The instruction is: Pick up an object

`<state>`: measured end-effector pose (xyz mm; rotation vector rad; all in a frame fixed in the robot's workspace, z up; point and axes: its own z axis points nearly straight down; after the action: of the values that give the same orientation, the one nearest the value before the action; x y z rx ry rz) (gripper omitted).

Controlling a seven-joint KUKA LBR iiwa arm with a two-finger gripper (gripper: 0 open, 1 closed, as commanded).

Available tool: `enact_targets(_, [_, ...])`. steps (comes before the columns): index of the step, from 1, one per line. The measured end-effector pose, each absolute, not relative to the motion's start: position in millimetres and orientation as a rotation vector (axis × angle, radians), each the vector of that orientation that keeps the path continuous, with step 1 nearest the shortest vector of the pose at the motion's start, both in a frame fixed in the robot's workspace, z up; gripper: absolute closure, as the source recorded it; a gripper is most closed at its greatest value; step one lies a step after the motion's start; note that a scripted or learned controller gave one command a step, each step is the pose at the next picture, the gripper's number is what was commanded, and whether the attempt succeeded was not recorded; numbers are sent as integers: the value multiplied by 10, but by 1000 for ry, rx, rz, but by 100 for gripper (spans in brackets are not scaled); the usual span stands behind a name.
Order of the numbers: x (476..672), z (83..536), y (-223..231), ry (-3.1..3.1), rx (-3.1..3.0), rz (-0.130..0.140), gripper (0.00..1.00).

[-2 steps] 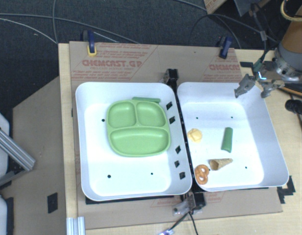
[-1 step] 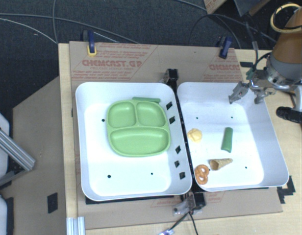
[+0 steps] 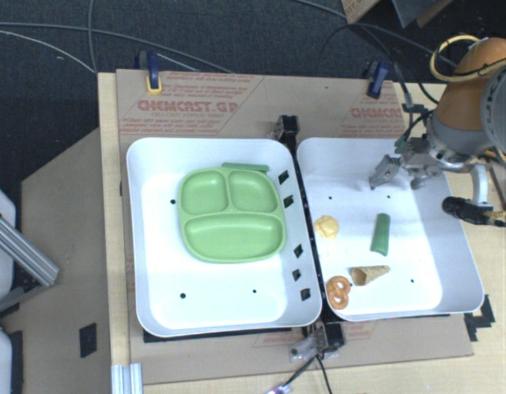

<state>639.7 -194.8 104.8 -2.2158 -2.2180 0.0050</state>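
Lettering "CHEMCAST" (image 3: 187, 105) is showing on the table board while I am seeing my claw (image 3: 398, 173) hanging spread wide, holding nothing, over the right bin's (image 3: 450, 277) far edge.

The grey arm (image 3: 475, 97), its orange band showing above the wrist, is reaching in from the right side of the camera view. Its two-finger gripper (image 3: 398, 175) is pointing downward, its fingers (image 3: 380, 173) spreading apart with nothing held between them.
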Motion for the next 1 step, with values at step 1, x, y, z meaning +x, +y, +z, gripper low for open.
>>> enact_targets(1, [6421,1211,-1952,-2224,-2221,-3,100])
